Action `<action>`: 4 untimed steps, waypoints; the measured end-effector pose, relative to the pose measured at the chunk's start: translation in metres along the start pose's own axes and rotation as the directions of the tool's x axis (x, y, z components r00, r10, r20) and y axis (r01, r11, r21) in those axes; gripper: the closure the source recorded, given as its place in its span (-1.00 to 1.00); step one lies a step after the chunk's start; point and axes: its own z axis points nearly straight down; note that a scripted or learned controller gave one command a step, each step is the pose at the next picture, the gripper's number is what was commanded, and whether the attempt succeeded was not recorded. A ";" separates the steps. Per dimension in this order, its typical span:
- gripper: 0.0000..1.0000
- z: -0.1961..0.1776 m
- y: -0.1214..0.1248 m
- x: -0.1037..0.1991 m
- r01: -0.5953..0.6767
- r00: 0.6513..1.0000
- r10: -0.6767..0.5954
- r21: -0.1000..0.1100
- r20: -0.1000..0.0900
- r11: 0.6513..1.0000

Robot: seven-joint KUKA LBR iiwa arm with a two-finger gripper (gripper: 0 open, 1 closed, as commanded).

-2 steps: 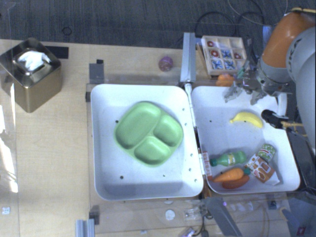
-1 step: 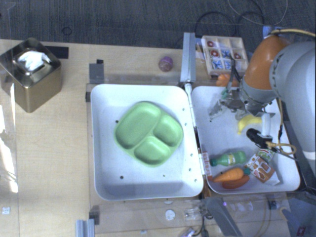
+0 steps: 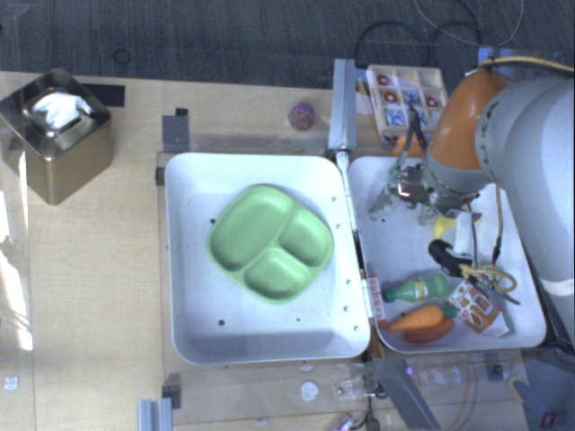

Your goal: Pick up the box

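Observation:
The box (image 3: 473, 305), a small orange-brown and white carton, lies at the front right of the right bin (image 3: 377, 173). My gripper (image 3: 406, 192) hangs over the back left part of that bin, up and to the left of the box and well apart from it. I see nothing held in it. The grey arm with its orange band (image 3: 460, 124) covers the bin's back right part.
A green bottle (image 3: 418, 288) and an orange carrot (image 3: 420, 319) lie along the right bin's front, left of the box. The left bin (image 3: 193, 330) holds a green divided plate (image 3: 271, 241). A flat printed box (image 3: 395, 97) and a brass tissue holder (image 3: 58, 137) sit outside the bins.

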 end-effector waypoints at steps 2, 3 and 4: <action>-1.00 -0.009 -0.014 0.003 0.163 0.987 -0.163 0.003 -0.001 0.987; -1.00 -0.027 0.047 -0.034 0.108 0.994 -0.108 0.001 0.001 0.994; 1.00 -0.040 0.050 -0.031 0.117 0.993 -0.117 -0.007 0.002 0.993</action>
